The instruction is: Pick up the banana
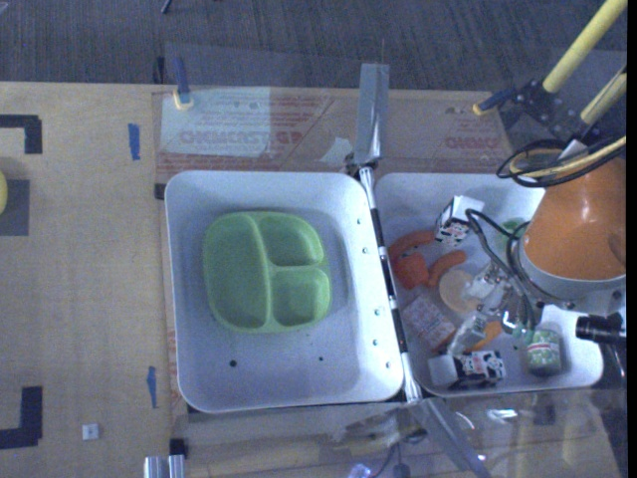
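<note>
Banana first, and you cannot place it with certainty. Nothing in the crowded right bin (pixel 398 195) reads plainly as one, and the only strong yellow on the bench (pixel 80 297) is a small rounded shape (pixel 3 194) cut off by the far left edge, too little of it showing to name.

The left bin (pixel 189 307) holds a green divided plate (pixel 267 270) lying flat near its middle, well apart from everything else. The arm (pixel 582 227) leans in from the right over the right bin, and its orange band hides much of that bin's far side.

The gripper (pixel 488 312) hangs low among the clutter, tangled in wires and fittings, and you cannot tell whether it is open or closed or whether anything is in it.

Packed around it in that bin:
- two orange-red pieces (pixel 416 252) toward the dividing wall
- a pale round disc (pixel 456 289) just beside the gripper
- a clear wrapped packet (pixel 428 319) below the disc
- a black-and-white box (pixel 480 364) at the near rim, and another like it (pixel 456 219) (tilted) at the back
- a little green-and-white tub (pixel 543 352) under the arm's edge

These things crowd the gripper on every side, some touching one another.
</note>
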Controlling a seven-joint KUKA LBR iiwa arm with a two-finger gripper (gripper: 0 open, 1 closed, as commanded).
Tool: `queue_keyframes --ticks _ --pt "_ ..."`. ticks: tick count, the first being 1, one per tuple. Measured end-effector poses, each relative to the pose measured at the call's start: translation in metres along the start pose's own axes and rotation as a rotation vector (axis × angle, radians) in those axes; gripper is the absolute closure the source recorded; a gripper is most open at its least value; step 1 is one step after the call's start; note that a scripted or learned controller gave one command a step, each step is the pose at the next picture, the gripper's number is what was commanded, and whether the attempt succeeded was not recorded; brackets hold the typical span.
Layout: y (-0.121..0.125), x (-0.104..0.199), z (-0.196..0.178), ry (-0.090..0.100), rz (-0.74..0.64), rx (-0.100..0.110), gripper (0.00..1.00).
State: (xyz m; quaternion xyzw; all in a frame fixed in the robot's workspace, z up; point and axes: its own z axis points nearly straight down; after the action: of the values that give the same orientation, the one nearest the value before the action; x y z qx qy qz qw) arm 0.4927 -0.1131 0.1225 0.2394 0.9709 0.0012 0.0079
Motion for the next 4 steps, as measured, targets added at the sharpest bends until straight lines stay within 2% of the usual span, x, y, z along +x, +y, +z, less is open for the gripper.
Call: queue_keyframes --ticks 1,2,3,4 --pt "0.056 0.023 -0.062 0.01 0.364 0.006 0.0" --pt "0.169 0.084 -0.083 0.011 0.613 0.009 0.0" --pt "0.217 0.092 0.032 0.008 0.376 0.004 0.0" --pt "0.211 0.09 0.022 0.008 0.384 0.012 1.0"
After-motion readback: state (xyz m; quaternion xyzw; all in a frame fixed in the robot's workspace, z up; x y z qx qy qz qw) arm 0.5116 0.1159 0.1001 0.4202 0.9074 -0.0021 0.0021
